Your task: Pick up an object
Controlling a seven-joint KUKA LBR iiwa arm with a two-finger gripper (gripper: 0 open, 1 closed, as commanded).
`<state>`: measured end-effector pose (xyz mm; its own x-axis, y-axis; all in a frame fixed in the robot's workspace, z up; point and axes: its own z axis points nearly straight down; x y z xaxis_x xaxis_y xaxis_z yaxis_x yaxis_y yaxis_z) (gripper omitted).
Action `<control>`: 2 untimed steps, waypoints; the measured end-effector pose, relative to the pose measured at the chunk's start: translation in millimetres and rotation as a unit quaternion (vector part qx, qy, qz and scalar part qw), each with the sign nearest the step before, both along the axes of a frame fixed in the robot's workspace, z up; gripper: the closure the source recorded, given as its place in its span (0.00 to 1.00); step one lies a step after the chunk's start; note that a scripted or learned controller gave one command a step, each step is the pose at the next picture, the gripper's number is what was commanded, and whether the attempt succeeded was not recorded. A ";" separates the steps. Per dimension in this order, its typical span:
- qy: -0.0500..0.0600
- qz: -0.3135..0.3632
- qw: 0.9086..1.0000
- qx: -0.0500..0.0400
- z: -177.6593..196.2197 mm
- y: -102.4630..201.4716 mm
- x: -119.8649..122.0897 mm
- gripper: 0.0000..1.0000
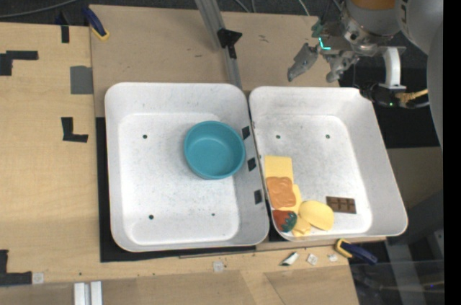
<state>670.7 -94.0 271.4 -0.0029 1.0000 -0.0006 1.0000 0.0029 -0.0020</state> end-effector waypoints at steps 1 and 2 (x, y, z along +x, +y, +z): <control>0.002 -0.001 1.000 0.000 -46.3 -6.2 -0.9 0.00; 0.002 -0.001 1.000 0.000 -94.1 -12.5 -6.4 0.00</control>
